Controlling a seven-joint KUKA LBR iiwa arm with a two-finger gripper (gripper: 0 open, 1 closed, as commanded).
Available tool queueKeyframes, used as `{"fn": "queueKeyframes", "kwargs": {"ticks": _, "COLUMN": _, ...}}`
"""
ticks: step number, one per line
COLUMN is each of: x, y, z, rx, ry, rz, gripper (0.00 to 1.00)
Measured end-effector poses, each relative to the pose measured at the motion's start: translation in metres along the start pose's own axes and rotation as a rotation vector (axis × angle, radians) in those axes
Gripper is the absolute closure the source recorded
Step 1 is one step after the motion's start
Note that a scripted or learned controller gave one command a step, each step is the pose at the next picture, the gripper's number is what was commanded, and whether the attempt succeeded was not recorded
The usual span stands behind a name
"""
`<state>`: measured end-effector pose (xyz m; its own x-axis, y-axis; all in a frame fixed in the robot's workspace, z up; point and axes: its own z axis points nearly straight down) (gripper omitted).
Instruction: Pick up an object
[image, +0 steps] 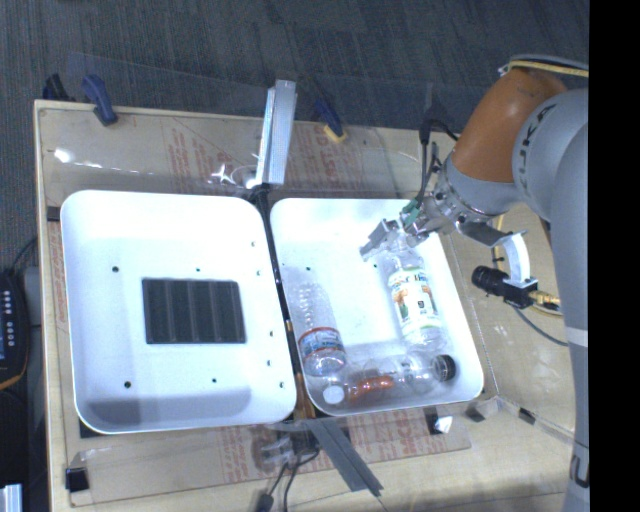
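Pincer (398, 232), state unclear, above the upright-lying bottle (413, 298): light, slick, easily dented plastic, probably best gripped across its labelled middle.

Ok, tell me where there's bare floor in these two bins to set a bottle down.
The left bin has the most room: bare white floor all around the dark ribbed panel. In the right bin, the back-left floor is free, bordered by the gripper and the divider. Its front is crowded: three clear bottles, one on the left, one on the right, one across the front.
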<state>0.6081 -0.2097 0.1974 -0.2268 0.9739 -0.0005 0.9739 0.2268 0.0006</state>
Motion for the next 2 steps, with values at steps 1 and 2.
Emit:
{"fn": "queueKeyframes", "kwargs": {"ticks": 1, "x": 0.0, "y": 0.009, "z": 0.026, "rx": 0.003, "ry": 0.002, "rz": -0.055, "gripper": 0.0}}
{"fn": "queueKeyframes", "kwargs": {"ticks": 2, "x": 0.003, "y": -0.013, "z": -0.02, "rx": 0.0, "ry": 0.0, "rz": -0.031, "gripper": 0.0}}
